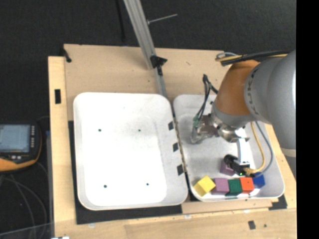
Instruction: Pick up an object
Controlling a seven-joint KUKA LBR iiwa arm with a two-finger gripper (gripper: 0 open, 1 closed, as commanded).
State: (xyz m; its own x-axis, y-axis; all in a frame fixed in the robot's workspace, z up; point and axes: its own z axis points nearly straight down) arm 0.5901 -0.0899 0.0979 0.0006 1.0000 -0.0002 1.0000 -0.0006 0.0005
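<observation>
Blocks, yellow (204, 185), purple (227, 170), green (234, 185), orange (246, 184) and blue (258, 180), are gathered along the right bin's (199, 153) near wall. They are judged light, rigid, best pinched across flat faces. The gripper (199, 131) is poised farther back; its state cannot be told.

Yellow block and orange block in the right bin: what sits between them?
In the camera view, a purple block and a green block sit between the yellow block and the orange block, in a row.
</observation>
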